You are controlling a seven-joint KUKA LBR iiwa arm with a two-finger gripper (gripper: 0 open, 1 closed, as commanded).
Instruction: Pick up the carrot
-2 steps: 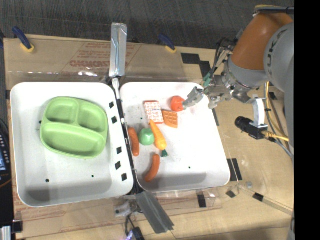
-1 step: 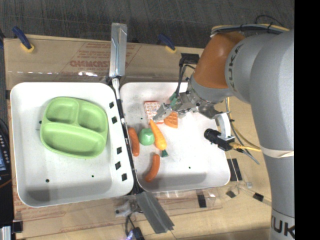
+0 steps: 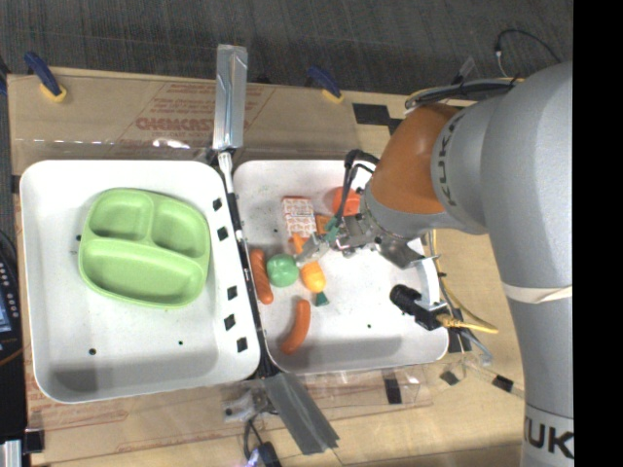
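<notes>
The arm reaches in over the right bin, and the tool hangs low among the small toy foods clustered toward that bin's left wall, near its middle. Whether the tool is apart or together I cannot tell; its tip is small and lost in the clutter.

The carrot, a short orange piece with a green stub, lies just beside the tool's tip on the side nearer the bin's front edge, touching or nearly touching a green round piece. A red-orange sausage-like piece lies closer to the front edge, another long one runs along the left wall, and a small printed box sits toward the back edge. The left bin holds a green divided plate.

This looks like the approach or descent step, with nothing visibly lifted. The next move likely calls for shifting the tool slightly toward the front edge, centring over the carrot without catching its green neighbour, then closing and lifting.
</notes>
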